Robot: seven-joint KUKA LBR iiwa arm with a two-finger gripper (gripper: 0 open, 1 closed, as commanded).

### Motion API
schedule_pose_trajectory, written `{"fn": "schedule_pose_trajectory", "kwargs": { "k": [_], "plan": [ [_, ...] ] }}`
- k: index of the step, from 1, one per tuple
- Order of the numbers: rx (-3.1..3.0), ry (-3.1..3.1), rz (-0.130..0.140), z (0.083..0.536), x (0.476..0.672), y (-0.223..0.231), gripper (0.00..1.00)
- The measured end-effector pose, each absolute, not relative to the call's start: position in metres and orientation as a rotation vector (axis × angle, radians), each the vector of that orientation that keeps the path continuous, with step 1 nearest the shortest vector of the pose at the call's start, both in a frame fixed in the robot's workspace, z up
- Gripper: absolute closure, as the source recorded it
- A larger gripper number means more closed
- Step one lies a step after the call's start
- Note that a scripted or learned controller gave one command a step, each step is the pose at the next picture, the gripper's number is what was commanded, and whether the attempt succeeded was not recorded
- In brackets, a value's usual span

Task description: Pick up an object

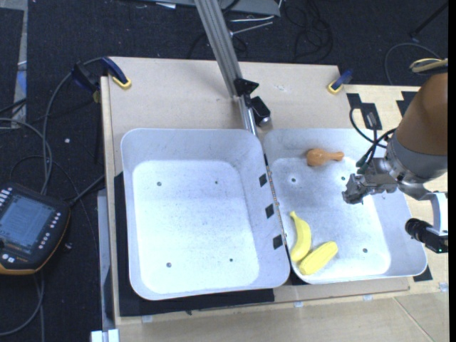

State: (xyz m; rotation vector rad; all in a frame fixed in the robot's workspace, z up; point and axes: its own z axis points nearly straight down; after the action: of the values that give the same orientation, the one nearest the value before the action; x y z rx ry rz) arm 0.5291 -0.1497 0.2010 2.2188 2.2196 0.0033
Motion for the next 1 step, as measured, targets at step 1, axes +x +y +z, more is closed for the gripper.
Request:
{"fn": "schedule_pose_trajectory", "kwargs": {
  "k": [1],
  "plan": [
    [2.218, 2.220, 0.004, 0.2582, 0.5387, -0.1493, 1.00]
  ]
}}
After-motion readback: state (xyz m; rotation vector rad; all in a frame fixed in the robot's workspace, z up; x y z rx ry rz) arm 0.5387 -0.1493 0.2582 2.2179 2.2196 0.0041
